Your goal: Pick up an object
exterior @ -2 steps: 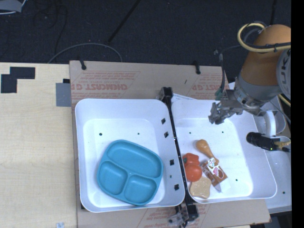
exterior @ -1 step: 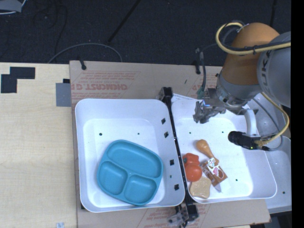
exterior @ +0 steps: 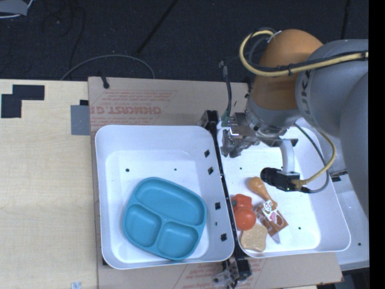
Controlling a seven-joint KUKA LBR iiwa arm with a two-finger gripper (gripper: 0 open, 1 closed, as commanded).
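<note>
My gripper (exterior: 232,142) hangs over the far left corner of the right bin (exterior: 328,236), close to the divider between the bins. Nothing shows in its grasp. Below it, along the near left of that bin, lie an orange drumstick-shaped toy (exterior: 259,187), a red tomato (exterior: 243,213), a brown snack packet (exterior: 272,218) and a tan bread-like piece (exterior: 254,239). They cluster together, and the drumstick is nearest to the gripper. A blue divided plate (exterior: 163,218) lies in the left bin (exterior: 111,161).
The grey arm with its orange band (exterior: 289,50) covers the right bin's far right part. A black cable plug (exterior: 281,179) hangs just right of the drumstick. Cardboard (exterior: 150,104) lies under both bins, on a wooden bench (exterior: 42,191).
</note>
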